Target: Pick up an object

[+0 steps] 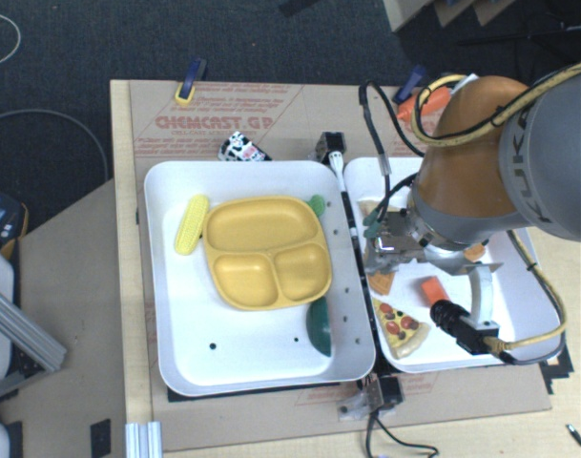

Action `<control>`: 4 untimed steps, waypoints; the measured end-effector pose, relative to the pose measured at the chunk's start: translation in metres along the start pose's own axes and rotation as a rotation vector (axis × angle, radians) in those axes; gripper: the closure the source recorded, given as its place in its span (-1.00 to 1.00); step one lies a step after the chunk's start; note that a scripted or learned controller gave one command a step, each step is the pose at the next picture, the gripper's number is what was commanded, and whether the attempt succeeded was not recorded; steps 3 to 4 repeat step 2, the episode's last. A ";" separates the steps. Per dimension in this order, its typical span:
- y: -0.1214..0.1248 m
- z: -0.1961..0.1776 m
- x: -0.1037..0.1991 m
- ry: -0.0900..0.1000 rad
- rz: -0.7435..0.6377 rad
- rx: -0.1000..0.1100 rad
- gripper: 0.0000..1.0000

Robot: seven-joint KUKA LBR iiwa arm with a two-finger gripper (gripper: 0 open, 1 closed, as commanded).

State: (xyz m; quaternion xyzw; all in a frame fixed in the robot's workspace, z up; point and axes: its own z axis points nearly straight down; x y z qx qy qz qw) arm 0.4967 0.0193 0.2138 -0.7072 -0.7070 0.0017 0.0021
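My gripper (385, 246) hangs low over the left part of the right bin (519, 337), under the orange-banded wrist. Just below it lie a small orange wedge (380, 281), an orange block (433, 289) and a pizza slice toy (402, 326). A pale item (368, 208) lies at the bin's far left, partly hidden by the arm. In the left bin (176, 332) sit a yellow divided plate (266, 251), a corn cob (191, 223) and a dark green piece (319, 327).
The ridge between the bins (352, 275) runs close to the left of the gripper. Cables loop over the right bin's back and right side. A small black-and-white toy (240, 148) and a yellow-blue clamp (188, 84) lie on the cardboard behind the bins.
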 end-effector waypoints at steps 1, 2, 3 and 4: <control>-0.003 -0.021 -0.007 -0.001 0.000 -0.009 1.00; 0.005 -0.017 0.002 -0.001 -0.002 -0.007 1.00; 0.005 -0.017 0.002 -0.001 -0.002 -0.007 1.00; 0.005 -0.017 0.002 -0.001 -0.002 -0.007 1.00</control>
